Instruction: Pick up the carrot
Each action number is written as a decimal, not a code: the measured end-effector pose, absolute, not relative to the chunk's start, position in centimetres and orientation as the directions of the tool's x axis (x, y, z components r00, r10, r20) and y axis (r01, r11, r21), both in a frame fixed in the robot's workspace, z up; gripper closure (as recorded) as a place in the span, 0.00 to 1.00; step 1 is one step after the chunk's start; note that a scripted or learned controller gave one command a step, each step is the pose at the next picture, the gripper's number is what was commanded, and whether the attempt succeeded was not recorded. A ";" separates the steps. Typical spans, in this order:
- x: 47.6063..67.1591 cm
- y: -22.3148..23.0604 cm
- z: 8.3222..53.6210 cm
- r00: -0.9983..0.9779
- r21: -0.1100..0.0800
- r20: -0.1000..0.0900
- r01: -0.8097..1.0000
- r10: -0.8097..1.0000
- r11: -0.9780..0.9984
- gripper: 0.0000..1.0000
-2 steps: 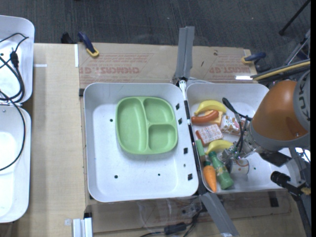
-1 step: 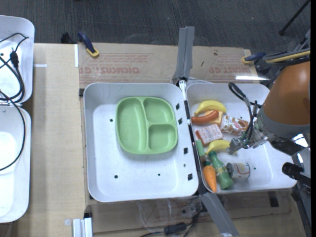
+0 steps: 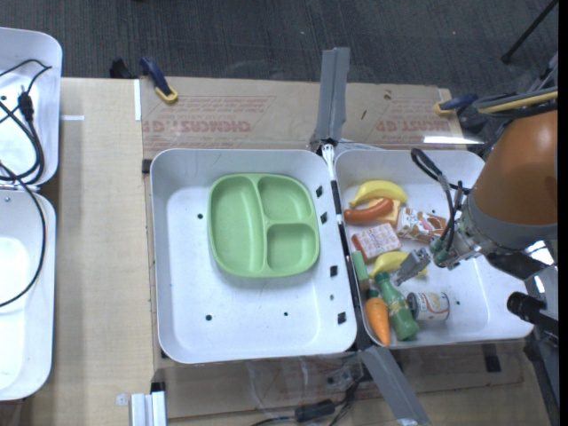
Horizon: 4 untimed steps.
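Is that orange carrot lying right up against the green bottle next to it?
Touching. The camera view shows the orange carrot lying side by side with the green bottle in the right bin, no gap between them.

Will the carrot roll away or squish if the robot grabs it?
The carrot looks like smooth, hard toy plastic, so it probably stays stiff but may slip. Its tapered, rounded shape could roll, though the green bottle beside it and the bin wall should hem it in.

Dark grey carpet floor (image 3: 266, 16) beyond a pale wooden bench (image 3: 98, 238) under even light.
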<state>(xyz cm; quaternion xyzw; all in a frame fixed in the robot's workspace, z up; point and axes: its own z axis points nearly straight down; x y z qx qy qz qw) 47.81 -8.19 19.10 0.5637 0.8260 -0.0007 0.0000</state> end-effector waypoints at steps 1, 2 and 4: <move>54.5 -12.7 15.8 -0.423 -0.002 -0.001 0.906 0.906 0.423 0.00; 59.5 -11.1 11.3 -0.588 0.016 -0.023 0.808 0.808 0.589 0.00; 64.2 -11.2 10.6 -0.766 -0.006 0.004 0.643 0.643 0.766 1.00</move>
